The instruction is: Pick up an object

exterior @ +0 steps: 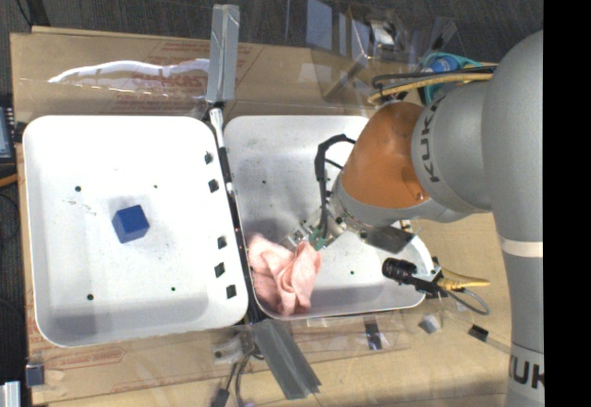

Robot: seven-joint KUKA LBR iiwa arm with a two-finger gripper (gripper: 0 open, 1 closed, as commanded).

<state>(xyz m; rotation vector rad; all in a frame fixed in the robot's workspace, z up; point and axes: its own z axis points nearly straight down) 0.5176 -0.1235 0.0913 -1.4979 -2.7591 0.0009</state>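
Wrist hides jaws (312, 239) above pink cloth (282, 274).

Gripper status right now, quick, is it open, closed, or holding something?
Gripper: down at the pink cloth in the right bin; open or closed cannot be told.

Brown cardboard-covered worktop (111, 59) carries two white bins touching side by side: left bin (55, 174) at 9 o'clock, right bin (268, 151) centre; clear plastic sheet (129, 75) at 11 o'clock.
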